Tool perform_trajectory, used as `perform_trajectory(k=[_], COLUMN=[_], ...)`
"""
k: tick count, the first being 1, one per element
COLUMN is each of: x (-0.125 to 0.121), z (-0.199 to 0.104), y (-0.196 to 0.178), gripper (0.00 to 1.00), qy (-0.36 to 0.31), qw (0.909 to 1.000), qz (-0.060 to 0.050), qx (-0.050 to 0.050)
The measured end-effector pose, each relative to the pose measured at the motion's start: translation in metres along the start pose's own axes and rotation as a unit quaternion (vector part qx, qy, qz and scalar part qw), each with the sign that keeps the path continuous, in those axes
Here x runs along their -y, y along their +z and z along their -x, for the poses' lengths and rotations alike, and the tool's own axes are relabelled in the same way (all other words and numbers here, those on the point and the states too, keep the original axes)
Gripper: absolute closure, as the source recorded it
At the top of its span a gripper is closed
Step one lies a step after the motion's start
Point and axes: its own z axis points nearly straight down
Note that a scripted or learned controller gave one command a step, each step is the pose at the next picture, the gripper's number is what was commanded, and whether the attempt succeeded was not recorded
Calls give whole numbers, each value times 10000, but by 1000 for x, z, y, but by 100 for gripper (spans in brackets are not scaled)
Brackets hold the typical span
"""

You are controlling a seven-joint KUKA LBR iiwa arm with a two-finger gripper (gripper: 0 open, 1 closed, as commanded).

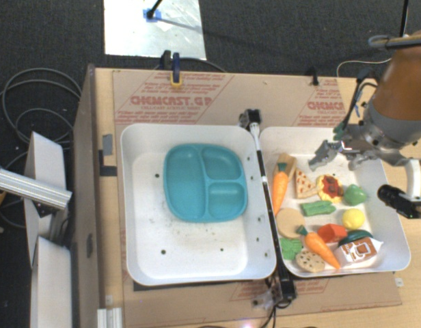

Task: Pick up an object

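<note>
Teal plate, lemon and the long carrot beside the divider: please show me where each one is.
Teal plate (pixel 190 197): camera view, its large compartment.
Lemon (pixel 353 218): camera view, its middle.
Long carrot (pixel 279 187): camera view, its orange body.

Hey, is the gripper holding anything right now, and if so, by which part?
Nothing is held. The gripper hangs above the right bin, with the toy food lying below it.
</note>
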Motion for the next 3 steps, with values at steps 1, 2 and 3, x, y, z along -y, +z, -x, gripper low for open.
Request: perform_trajectory(k=[1, 2, 3], x=[27, 27, 75], z=[7, 20, 60], y=[87, 162, 164], gripper=[0, 0, 0], qy=[17, 18, 37], qw=[10000, 10000, 10000], qz=[-49, 66, -17], qx=[-8, 39, 2])
